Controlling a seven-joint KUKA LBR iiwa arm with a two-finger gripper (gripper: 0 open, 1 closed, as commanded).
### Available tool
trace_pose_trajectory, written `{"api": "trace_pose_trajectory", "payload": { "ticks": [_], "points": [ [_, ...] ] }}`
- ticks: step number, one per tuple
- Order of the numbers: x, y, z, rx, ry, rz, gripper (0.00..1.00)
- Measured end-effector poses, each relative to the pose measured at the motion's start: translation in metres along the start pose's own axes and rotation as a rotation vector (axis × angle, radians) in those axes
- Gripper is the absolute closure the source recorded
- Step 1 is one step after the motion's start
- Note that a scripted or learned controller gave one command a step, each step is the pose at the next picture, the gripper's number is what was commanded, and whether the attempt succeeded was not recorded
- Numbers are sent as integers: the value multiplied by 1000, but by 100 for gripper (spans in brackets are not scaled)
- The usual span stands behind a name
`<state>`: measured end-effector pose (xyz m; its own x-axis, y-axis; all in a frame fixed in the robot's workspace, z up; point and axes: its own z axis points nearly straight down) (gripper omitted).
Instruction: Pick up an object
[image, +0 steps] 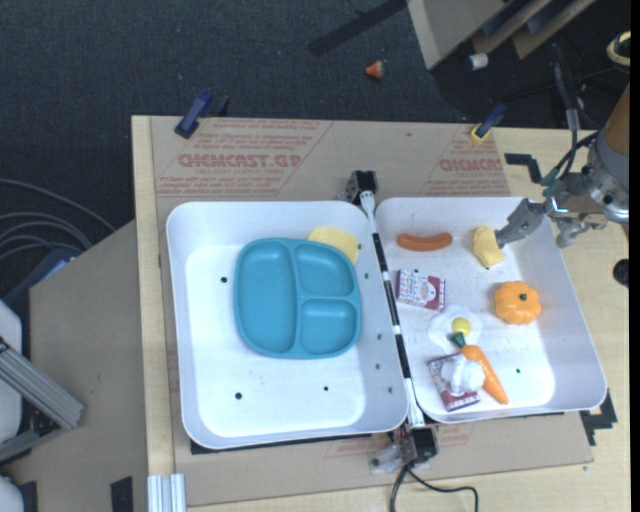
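Pale yellow wedge (487, 247) lies in right bin's (570, 290) far end

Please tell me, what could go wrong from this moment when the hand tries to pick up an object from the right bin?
The hand is at the far rim of the right bin, beside the pale yellow piece; a descent might hit the rim or only push the piece away. Near the front, the carrot, fried egg and packet lie crowded together, so a grasp there could catch two things.

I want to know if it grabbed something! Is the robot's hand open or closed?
Hand: open, holding nothing, hovering beside the yellow piece.
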<state>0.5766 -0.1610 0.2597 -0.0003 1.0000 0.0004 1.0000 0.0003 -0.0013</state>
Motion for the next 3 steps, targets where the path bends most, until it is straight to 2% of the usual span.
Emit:
{"api": "trace_pose_trajectory", "payload": {
  "ticks": [1, 2, 3],
  "points": [
    [-11, 13, 154, 1, 0, 1, 0],
    [44, 73, 175, -1, 0, 0, 0],
    [44, 73, 164, -3, -1, -2, 100]
  ]
}}
